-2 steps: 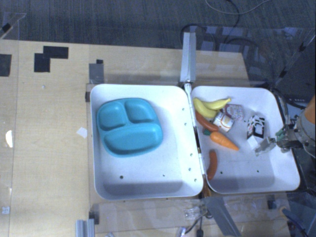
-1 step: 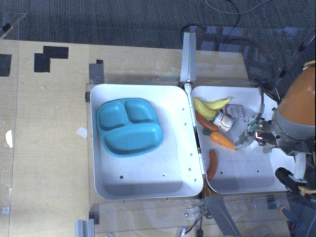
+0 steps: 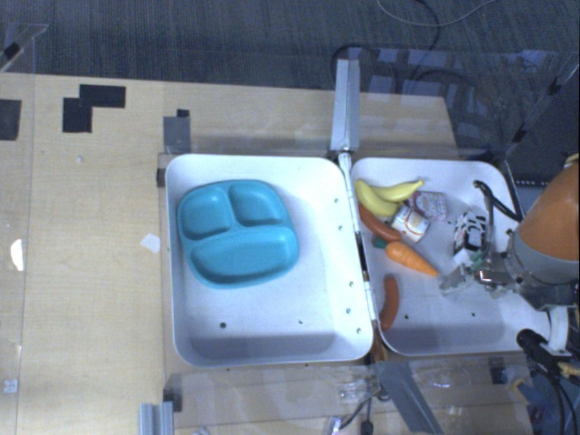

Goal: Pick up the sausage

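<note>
The sausage (image 3: 390, 300), reddish brown, lies lengthwise against the left wall of the right bin (image 3: 453, 338), near its front. My gripper (image 3: 464, 263) hovers over the right half of that bin, to the right of the sausage and apart from it, with the carrot's tip between them. The orange band (image 3: 555, 221) of the arm sits at the view's right edge. Nothing shows in the gripper's grasp.
In the right bin, a banana (image 3: 385, 194), a second reddish piece (image 3: 378, 227), a small jar (image 3: 413, 222) and a carrot (image 3: 411, 258) crowd the back left. The left bin (image 3: 317, 324) carries a blue divided plate (image 3: 237, 232). A metal post (image 3: 343, 107) stands behind the bins.
</note>
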Robot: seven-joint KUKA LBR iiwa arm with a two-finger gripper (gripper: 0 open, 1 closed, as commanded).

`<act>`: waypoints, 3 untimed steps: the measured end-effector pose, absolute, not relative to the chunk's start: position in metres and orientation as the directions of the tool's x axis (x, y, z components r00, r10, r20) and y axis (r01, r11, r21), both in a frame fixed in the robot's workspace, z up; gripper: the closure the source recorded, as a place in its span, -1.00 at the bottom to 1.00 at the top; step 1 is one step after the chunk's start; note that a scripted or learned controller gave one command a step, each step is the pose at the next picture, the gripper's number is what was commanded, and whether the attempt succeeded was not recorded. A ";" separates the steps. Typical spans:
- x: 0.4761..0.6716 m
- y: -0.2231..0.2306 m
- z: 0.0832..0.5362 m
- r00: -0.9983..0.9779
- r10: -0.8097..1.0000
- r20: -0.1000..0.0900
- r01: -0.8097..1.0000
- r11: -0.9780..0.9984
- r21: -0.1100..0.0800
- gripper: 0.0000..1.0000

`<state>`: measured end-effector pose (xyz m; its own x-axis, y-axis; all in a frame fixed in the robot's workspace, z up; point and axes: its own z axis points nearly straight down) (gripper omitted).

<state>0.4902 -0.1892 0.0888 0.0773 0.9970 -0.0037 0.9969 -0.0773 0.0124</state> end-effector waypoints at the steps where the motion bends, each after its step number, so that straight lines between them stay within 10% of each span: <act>1: 0.519 -0.181 0.282 0.021 1.000 -0.003 1.000 -0.021 0.008 -1.00; 3: 0.488 -0.087 0.133 0.043 0.999 0.000 0.999 -0.043 0.003 -1.00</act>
